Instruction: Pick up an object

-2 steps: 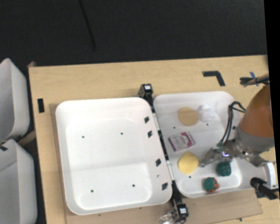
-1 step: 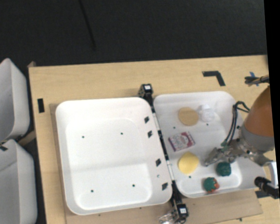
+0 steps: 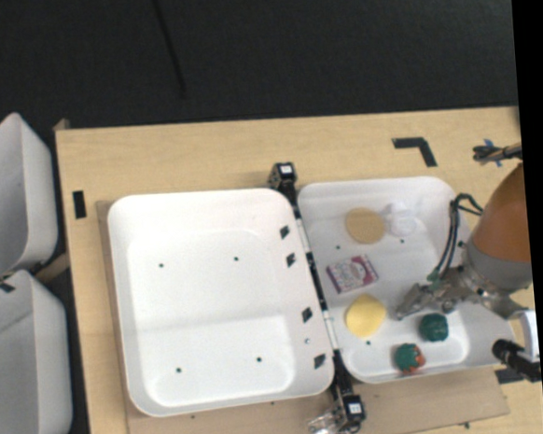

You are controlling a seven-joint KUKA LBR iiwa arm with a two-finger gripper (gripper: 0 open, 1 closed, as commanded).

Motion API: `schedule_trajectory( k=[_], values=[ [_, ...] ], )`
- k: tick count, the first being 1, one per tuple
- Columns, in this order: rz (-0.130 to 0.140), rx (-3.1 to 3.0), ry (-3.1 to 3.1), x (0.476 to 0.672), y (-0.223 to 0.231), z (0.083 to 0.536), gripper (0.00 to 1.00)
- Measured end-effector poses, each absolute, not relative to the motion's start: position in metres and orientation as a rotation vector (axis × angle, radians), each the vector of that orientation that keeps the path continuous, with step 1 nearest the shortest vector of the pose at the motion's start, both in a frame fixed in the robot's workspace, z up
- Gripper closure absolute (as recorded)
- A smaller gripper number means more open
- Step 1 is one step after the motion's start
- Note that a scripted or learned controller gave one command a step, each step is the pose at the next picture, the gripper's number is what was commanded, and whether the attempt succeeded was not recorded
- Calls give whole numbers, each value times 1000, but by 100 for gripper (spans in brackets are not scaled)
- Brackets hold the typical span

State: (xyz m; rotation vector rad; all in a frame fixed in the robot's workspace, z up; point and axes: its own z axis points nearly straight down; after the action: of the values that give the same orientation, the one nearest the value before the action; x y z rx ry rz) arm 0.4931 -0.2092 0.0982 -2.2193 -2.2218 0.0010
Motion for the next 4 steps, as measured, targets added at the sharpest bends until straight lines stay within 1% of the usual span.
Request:
schedule_trajectory(
  k=[1, 2, 3, 4],
  values=[
    [3, -2223, -2220, 489, -221, 98, 0],
    [0, -2220, -2223, 495, -216, 99, 0],
    [3, -2223, -2219, 489, -230, 99, 0],
    [1, -2222, -2223, 490, -230, 99, 0]
  ],
)
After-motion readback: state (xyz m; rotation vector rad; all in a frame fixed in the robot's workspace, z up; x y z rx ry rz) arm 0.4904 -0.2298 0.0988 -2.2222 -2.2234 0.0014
